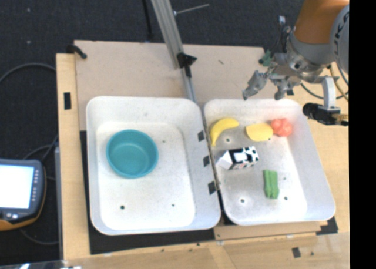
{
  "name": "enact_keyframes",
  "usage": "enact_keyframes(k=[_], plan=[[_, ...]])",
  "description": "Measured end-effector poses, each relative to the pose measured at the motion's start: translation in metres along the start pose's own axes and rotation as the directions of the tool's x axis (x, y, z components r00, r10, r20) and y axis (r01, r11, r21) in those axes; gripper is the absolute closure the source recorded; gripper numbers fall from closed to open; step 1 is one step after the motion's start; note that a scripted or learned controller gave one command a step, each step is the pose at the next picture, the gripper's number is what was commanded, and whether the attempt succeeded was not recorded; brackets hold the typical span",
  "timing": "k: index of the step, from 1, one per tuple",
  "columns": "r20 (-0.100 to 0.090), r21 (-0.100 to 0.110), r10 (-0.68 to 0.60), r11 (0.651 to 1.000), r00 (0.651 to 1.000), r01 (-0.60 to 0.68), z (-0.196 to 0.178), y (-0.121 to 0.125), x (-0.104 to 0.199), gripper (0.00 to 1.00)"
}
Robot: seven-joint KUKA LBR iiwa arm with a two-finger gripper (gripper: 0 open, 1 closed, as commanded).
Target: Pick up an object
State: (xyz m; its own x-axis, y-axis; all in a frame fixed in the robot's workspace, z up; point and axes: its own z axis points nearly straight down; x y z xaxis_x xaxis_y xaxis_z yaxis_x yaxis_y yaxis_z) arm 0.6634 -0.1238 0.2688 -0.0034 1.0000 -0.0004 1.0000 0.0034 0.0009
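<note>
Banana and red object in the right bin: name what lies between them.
In the camera view, a yellow lemon-like piece lies between the banana and the red object.

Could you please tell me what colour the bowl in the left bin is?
The bowl is teal, a blue-green, seen in the camera view.

Glossy teal plastic bowl [132, 153], speckled matt white bins [182, 203], bare wooden bench [129, 62].

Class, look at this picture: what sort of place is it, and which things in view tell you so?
Most likely a robotics lab or test bench. A robot arm with a gripper hangs over two white bins holding toy items such as a banana and a teal bowl, and a handheld control screen sits nearby.
</note>
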Motion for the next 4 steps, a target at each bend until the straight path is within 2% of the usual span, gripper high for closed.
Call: enact_keyframes(k=[1,3,4], plan=[[0.001,0.000,0.000,1.000,1.000,0.000,0.000,0.000,0.000,0.00],[0.002,0.007,0.005,1.000,1.000,-0.005,0.110,-0.014,-0.013,0.00],[0.002,0.001,0.008,1.000,1.000,-0.008,0.160,-0.014,-0.015,0.00]])
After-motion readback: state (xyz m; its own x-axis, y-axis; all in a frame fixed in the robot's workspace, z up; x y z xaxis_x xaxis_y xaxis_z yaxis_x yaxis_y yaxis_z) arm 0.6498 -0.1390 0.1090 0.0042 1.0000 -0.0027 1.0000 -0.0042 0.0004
